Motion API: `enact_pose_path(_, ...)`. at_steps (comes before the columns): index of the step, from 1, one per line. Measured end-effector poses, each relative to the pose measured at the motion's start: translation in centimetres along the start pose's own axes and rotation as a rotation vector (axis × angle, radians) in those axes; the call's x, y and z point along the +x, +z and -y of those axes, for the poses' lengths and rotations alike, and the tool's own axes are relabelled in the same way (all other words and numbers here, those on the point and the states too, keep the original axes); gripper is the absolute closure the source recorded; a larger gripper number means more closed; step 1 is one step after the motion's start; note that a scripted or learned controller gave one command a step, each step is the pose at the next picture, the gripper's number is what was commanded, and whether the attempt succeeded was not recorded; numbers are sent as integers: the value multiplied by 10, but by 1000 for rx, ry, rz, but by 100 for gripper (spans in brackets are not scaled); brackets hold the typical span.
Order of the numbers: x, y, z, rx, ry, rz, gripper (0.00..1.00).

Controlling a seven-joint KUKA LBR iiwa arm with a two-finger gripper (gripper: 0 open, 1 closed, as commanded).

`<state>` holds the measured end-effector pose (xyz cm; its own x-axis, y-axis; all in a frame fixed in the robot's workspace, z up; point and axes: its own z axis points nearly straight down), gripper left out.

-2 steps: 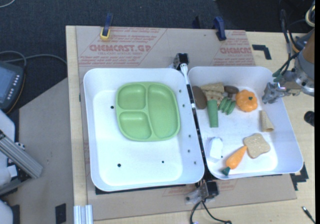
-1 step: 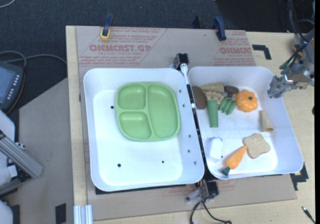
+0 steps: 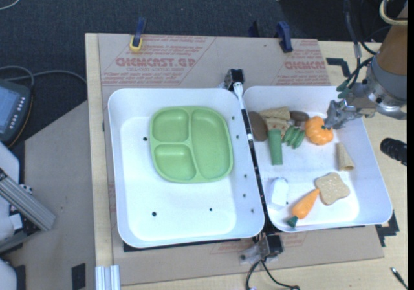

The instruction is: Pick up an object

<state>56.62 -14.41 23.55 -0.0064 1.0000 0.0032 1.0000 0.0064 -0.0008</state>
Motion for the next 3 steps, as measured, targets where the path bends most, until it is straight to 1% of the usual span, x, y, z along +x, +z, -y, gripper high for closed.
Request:
enact_pose_path(1,57,15,14,3,1,-1,100)
enact_pose_path(2,101,21,23,4,2,0,100)
enact_pose_path(3,93,3,22,-5,6,4,100)
